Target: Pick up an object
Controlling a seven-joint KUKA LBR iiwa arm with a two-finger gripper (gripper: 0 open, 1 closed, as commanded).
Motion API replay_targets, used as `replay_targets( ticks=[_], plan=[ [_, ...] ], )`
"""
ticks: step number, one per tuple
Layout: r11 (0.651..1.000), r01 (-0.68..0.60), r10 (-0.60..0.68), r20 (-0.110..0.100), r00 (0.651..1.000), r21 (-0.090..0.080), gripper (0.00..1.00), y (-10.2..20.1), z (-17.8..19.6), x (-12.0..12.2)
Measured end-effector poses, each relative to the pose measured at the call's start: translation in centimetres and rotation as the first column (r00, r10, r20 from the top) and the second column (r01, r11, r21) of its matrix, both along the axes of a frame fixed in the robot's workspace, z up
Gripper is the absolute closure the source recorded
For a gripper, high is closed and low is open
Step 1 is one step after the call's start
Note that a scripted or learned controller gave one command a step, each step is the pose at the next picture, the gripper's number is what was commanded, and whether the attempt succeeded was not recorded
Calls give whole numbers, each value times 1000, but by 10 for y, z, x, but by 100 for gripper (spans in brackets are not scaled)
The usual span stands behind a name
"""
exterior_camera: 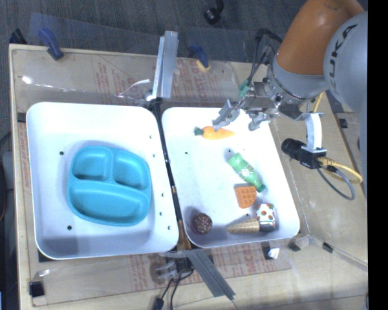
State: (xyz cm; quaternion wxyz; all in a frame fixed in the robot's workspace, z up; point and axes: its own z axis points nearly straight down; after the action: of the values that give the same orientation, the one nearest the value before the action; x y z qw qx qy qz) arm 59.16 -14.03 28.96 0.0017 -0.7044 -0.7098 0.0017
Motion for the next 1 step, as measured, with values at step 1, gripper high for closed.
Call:
replay_targets(
  ticks=[1],
  plan=[
    [1000, 0, 0, 0, 1000, 1, 0, -1, -188, -80]
  ],
)
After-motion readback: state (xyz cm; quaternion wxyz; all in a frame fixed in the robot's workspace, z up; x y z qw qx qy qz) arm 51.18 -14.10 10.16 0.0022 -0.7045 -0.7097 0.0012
